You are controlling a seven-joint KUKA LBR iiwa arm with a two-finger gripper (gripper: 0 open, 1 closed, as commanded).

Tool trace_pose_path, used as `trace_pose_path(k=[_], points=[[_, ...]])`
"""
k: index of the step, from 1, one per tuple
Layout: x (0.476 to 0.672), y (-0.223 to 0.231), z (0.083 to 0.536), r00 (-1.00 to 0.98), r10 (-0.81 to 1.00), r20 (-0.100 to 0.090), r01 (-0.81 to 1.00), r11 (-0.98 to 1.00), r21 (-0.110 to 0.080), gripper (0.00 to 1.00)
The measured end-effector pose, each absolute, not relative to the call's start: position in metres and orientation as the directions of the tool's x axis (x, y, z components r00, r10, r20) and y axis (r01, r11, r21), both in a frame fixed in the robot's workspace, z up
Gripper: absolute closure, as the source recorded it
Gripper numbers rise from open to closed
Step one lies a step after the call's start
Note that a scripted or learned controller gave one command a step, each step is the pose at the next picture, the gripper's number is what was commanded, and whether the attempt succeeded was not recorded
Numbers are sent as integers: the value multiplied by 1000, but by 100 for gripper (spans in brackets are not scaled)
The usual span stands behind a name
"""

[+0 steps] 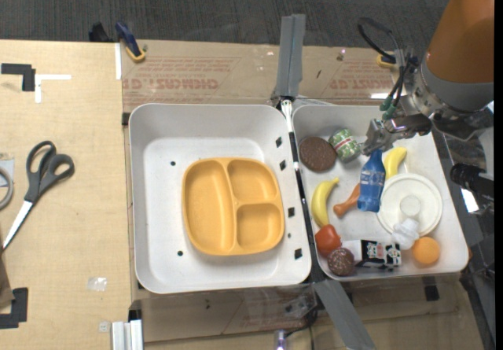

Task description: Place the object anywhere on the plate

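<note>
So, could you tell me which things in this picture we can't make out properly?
- Gripper: in the camera view the wrist hides its fingers, so open or shut can't be told.
- Blue bottle: its top sits under the gripper.
- Small yellow piece: partly covered by the blue bottle; could be a second banana.
- Black-and-white toy: too small to identify.
- Arm: cut off by the top edge.

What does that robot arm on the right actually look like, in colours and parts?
The arm shows a big, rounded orange section, with a grey metal collar under it. Black cables loop beside it, and a few thin coloured wires run down toward the small, dark grey gripper, which is built from angular metal pieces.
</note>
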State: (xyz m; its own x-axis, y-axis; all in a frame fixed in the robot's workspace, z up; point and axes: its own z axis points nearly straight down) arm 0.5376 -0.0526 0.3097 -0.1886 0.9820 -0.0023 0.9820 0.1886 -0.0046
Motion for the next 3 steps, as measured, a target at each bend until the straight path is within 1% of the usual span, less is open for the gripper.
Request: trace_pose_path(k=[1,2,3], points=[[538,-53,310,-188,982,-2,982,188,-4,0],[574,18,190,-85,996,-1,996,85,-4,0],[574,18,190,-85,996,-1,996,85,-4,0]])
